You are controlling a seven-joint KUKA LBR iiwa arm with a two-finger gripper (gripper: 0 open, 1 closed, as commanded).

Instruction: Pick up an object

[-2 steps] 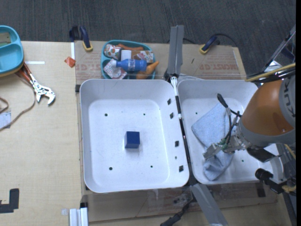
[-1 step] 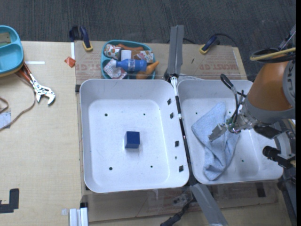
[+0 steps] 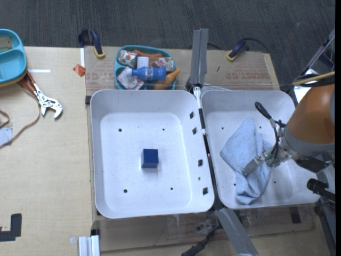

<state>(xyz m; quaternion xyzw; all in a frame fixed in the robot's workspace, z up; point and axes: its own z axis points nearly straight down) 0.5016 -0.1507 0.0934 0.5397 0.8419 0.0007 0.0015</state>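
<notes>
The hand [image 3: 254, 166] sits low on the pale blue cloth [image 3: 243, 152] in the right bin [image 3: 213, 143], whether clenched I cannot tell.

Counts of things on the tabletop [image 3: 48, 185]

Two white bins: the left bin [image 3: 101, 159] holds one blue cube [image 3: 150, 158], the right bin [image 3: 213, 185] one light blue cloth [image 3: 244, 153]. Behind them stands one small teal tray [image 3: 120, 55] heaped with assorted items, too jumbled to count. Further left lie one wrench [image 3: 47, 103] and one teal dish [image 3: 10, 57]. Two clamps [image 3: 95, 42] [image 3: 235, 50] grip the far edge. One hand [image 3: 259, 162].
</notes>
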